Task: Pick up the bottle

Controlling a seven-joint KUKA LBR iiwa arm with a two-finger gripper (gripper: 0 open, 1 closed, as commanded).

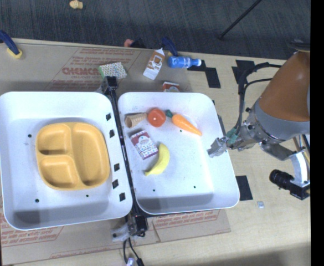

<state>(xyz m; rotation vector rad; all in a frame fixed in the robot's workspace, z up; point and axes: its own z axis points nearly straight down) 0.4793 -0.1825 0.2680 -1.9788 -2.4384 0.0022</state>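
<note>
Camera view: bottle [183,62] well beyond end effector [217,147]

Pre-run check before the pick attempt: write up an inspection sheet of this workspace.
Surface: bench with cardboard under two white bins; black tape patches.
Job's things: blue bottle lying outside the bins, behind the right bin.
Clutter: right bin holds banana, carrot, tomato, cone, red box; left bin holds yellow tray; small carton near the bottle.
Grippers: tool at the right bin's right rim, far from the bottle.
Cables: black cable beside the arm.
Surroundings: dark carpet.
</note>
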